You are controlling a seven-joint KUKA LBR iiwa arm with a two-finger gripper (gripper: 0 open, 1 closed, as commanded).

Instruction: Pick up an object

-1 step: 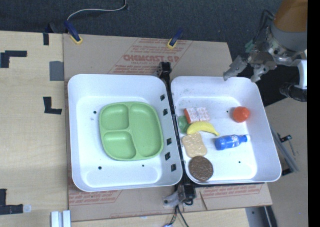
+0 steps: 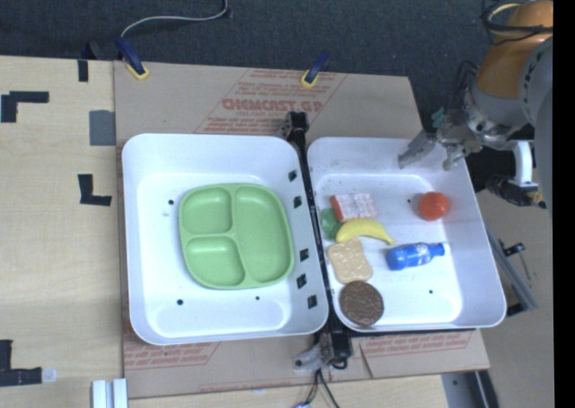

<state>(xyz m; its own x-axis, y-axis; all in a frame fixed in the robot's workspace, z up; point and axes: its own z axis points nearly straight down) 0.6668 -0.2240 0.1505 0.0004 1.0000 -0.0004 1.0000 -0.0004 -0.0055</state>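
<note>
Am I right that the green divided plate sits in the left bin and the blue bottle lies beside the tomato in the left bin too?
Not quite. The camera view shows the green divided plastic plate in the left white bin, as you say, but the small blue plastic bottle lies in the right white bin, just below the round red tomato.

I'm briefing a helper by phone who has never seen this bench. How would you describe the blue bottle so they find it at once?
Start at the right-hand white bin, the one holding the small items. Look to its middle, below the red tomato and right of the yellow banana. The blue bottle lies on its side there, the one blue thing in the bin.
</note>
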